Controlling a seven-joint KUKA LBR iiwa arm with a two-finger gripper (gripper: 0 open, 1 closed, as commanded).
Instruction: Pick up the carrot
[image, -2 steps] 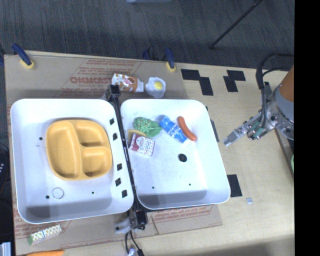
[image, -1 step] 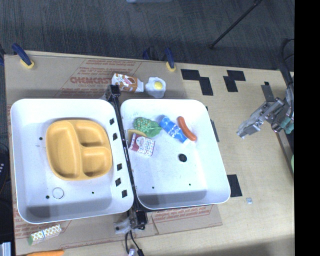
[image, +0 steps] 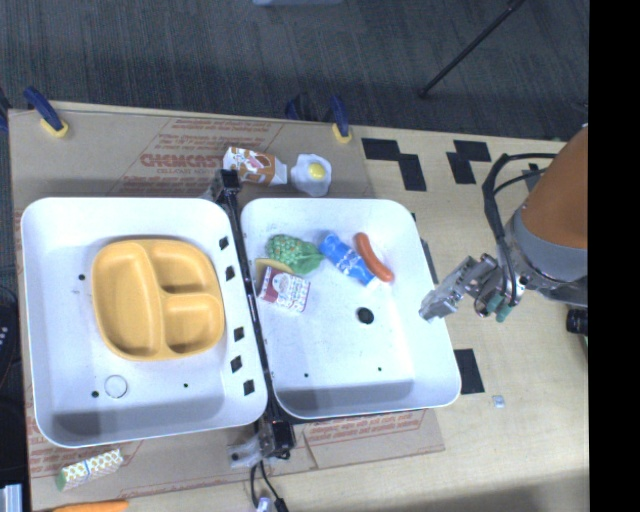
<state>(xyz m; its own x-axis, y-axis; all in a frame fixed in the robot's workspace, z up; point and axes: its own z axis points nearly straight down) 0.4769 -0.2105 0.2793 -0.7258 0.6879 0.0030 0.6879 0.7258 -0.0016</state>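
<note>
The carrot (image: 373, 257) is a short orange-red stick lying at a slant in the upper right part of the right bin (image: 400, 385). It rests just right of a blue bottle (image: 345, 257). My gripper (image: 447, 292) hangs over the bench just outside the right bin's right rim, lower and to the right of the carrot and well apart from it. It looks open, with nothing between its fingers.
A green leafy toy (image: 293, 250), a yellow piece (image: 268, 266) and a red-white packet (image: 285, 291) lie left of the bottle. A yellow divided plate (image: 160, 297) sits in the left bin (image: 50, 400). A small carton (image: 250, 165) and a yellow-white item (image: 312, 173) lie behind the bins.
</note>
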